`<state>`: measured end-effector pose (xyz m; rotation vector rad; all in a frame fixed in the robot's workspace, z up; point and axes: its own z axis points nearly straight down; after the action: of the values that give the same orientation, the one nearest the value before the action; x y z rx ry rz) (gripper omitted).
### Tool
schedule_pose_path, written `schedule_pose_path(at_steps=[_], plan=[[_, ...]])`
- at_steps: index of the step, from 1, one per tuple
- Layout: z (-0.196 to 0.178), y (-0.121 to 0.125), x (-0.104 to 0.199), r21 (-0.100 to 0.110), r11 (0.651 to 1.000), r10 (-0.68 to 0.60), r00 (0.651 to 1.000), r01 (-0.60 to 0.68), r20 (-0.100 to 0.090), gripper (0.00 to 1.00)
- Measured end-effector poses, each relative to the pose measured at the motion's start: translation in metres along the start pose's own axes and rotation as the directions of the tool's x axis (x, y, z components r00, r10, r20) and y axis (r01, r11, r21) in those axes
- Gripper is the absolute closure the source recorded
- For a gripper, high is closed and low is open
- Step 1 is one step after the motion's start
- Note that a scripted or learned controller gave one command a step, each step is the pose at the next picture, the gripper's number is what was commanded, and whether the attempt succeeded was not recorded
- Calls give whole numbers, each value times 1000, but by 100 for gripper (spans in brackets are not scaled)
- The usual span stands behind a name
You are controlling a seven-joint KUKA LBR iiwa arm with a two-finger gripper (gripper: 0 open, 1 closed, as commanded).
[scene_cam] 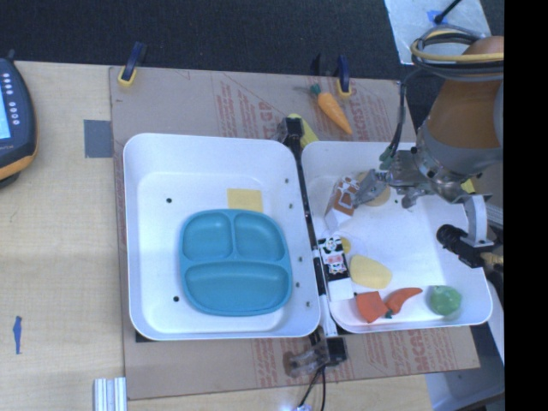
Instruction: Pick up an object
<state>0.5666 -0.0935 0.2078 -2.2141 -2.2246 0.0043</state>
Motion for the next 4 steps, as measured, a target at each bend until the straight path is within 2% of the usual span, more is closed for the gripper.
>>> schedule_pose_path(at_steps=[1,2,3,4], plan=[[123,40,-1,7,1000,-4,1000,4,0,0],[115,93,-4,-6,1000,-1,1000,1,1,0],[116,80,-8,2,1000,2,1000,-2,0,0],[116,56,1,3,1000,3,1000,-3,1,0]])
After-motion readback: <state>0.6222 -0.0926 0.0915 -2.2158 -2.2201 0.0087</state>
